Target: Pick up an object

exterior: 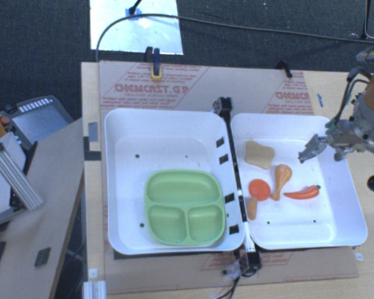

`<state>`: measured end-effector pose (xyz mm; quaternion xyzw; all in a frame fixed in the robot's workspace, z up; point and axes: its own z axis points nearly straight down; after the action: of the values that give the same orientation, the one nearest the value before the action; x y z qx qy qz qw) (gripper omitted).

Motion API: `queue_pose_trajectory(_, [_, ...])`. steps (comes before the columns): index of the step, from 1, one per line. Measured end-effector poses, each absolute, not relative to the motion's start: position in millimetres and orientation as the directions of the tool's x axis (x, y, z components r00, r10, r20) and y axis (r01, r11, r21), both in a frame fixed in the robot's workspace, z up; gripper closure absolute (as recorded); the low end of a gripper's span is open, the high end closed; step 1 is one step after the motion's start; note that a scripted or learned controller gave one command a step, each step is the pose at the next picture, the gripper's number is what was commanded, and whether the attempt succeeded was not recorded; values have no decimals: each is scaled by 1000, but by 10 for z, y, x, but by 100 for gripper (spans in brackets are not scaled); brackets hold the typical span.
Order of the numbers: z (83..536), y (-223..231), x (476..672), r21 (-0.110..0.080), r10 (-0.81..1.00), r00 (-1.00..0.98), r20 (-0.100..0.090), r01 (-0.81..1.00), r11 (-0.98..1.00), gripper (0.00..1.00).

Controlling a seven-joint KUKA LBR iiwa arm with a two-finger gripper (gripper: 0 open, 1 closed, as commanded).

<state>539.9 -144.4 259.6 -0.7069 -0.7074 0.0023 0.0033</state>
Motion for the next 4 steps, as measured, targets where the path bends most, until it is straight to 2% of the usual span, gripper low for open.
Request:
queue_pose_trajectory(1, [2644,-1441,5418,1,1000,-3,0,1000,3,0])
queue_pose_trajectory(3, [1622,-1459,5294,-2,1000,-1,1,1000,1,0])
queue_pose_trajectory(4, [1167,-1458,5372,-2,1000,-1,1,1000,1,0])
